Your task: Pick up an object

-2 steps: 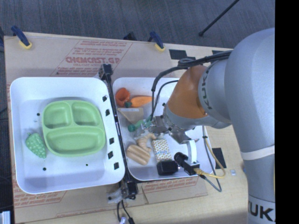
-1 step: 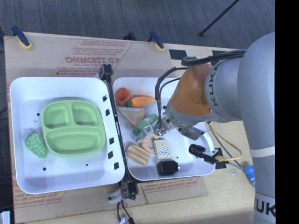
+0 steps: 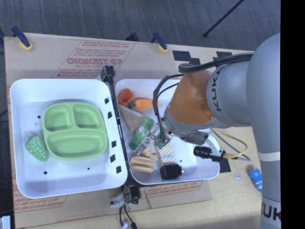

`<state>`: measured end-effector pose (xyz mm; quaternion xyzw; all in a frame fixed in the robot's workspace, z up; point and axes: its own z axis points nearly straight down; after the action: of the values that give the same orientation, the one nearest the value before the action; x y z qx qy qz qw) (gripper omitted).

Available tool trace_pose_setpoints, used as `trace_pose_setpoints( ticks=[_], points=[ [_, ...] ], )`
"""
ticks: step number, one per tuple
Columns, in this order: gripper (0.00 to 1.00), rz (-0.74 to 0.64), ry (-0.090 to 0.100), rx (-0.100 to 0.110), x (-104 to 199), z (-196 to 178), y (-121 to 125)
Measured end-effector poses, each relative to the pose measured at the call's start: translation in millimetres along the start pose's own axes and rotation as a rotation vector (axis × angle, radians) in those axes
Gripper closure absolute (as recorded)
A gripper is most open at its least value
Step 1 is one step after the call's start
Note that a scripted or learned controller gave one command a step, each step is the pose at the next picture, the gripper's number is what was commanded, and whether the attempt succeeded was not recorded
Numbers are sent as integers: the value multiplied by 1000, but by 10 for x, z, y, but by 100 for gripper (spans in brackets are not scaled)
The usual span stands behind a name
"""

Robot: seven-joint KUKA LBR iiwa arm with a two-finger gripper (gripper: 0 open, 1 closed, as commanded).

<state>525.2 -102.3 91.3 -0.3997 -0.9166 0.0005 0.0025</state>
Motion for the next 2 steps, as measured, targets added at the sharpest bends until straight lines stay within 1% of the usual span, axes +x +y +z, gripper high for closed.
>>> trace_pose_setpoints(
  ticks=[1, 2],
  points=[
    [0, -164, -1, -1, 393, 2, -310],
    [0, -720, -4, -1, 377, 1, -315]
  ],
)
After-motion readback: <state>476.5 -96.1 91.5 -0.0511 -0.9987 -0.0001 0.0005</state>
